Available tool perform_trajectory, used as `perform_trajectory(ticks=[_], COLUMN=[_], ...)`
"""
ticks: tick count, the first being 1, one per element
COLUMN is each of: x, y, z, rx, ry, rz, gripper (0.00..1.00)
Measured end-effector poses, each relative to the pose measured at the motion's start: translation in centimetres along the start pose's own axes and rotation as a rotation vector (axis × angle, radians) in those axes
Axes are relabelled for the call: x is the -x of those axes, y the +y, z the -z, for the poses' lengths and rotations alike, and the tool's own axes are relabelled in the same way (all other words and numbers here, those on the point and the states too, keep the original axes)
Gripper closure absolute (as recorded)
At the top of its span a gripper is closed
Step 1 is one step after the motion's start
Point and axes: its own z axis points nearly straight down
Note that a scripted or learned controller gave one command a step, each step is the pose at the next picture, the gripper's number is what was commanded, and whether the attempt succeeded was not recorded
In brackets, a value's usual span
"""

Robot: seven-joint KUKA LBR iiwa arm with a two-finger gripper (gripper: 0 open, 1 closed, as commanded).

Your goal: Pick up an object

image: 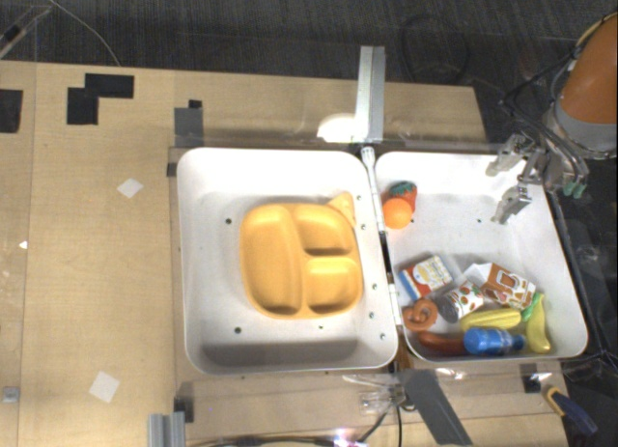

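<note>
Hand (514, 182) at the right bin's (454, 177) far right corner, objects heaped toward the near edge.

The hand hangs over bare bin floor with its two fingers spread apart and nothing between them. The pile lies nearer the camera from it, along the bin's near edge: a yellow banana (536, 324) lying roughly along the right wall, a blue bottle (488, 341), small printed cartons (504, 286). An orange ball (397, 211) sits apart against the left wall, round, unobstructed, probably the easiest pick.

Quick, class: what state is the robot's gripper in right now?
Gripper: jaws open, holding nothing, over the right bin's far right corner.
</note>
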Motion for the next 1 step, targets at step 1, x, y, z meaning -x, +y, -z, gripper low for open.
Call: perform_trajectory(ticks=[1], x=[-3.88], y=[12.14], z=[-7.36], rx=[0.005], ry=[0.004], rz=[-0.203], gripper=[0.0])
